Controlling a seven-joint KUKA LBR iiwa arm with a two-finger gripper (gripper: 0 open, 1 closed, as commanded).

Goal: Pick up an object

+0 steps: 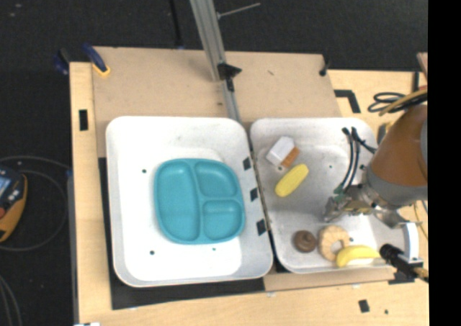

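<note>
The right bin [317, 134] holds a white and orange block [281, 152], a yellow oblong toy [291, 180], a brown round piece [305, 241], a tan ring-shaped pastry [333, 240] and a yellow banana [357, 255]. My gripper [343, 204] hangs over the right side of this bin, just above the pastry and to the right of the yellow oblong toy. The wrist hides its fingers from the camera. Nothing shows between them.
The left bin [130, 145] carries a turquoise divided plate [199, 200]. A metal rail [205, 19] rises from behind the bins. Cables [392, 101] lie at the right of the bench, and the arm's orange band [405, 152] overhangs the right bin's edge.
</note>
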